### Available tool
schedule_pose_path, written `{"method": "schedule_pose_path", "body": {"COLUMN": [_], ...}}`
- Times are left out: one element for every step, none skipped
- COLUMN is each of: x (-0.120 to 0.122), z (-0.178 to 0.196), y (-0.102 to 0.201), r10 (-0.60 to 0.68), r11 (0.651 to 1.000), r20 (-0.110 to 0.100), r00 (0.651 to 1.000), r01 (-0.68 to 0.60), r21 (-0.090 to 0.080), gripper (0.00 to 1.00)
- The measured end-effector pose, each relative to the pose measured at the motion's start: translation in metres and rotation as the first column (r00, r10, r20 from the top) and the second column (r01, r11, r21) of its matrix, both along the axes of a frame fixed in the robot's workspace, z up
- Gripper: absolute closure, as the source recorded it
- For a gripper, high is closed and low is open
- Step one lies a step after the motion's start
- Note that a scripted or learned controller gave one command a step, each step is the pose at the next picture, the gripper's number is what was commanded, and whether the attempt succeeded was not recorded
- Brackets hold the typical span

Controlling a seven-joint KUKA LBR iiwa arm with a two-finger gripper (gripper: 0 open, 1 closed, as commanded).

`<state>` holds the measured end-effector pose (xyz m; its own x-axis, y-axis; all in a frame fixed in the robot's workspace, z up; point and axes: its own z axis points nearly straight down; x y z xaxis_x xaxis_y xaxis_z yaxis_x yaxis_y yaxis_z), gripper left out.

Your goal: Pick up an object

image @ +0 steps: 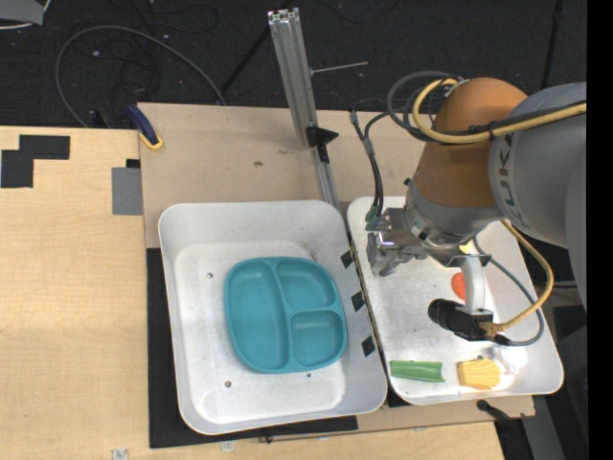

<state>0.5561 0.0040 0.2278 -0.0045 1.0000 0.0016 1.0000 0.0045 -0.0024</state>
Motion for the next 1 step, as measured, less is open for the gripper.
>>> {"method": "schedule_pose_path", "body": {"x": [0.0097], "z": [-0.0104], "y": [0.0569], "r10": [0.001], "r11": [1.0], "r20": [-0.001], "r00": [1.0], "r01": [-0.001], "r21": [-0.001], "gripper": [1.0]}}
